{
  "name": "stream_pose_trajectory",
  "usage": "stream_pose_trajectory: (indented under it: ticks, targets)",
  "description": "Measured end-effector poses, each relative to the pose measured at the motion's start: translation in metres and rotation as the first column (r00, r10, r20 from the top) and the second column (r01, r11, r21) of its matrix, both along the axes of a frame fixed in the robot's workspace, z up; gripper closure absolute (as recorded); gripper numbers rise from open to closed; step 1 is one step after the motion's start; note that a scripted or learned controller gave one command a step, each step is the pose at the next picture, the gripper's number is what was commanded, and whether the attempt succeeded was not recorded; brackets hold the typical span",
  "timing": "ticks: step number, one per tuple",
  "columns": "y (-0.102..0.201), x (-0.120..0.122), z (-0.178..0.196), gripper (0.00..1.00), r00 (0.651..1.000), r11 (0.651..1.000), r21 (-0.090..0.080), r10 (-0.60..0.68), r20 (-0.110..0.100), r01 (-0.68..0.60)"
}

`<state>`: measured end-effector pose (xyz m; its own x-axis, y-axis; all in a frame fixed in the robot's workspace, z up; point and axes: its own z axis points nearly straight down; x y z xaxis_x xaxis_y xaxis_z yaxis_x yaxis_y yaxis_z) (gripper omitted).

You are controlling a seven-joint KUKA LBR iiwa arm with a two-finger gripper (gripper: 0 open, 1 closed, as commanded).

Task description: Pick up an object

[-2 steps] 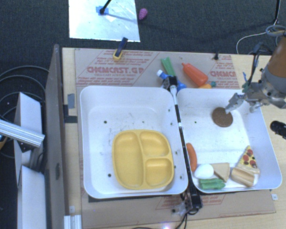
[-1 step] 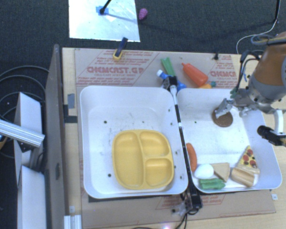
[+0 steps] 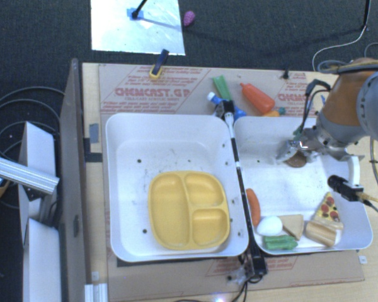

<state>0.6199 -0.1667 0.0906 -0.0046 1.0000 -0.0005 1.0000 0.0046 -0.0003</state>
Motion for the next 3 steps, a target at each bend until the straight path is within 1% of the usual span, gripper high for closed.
stream_pose_trajectory:
  ticks: [1,2,3]
  targets:
    - [-0.022,0.046,-0.005,0.0,1.0,1.0,-0.002,0.001,0.008,-0.001]
    - [0.021,0.052,0.143,0.0,1.0,1.0,-0.002,0.005,0.019,-0.005]
    - [-0.005,0.032,0.098,0.0,1.0,1.0,-0.001,-0.005,0.0,0.005]
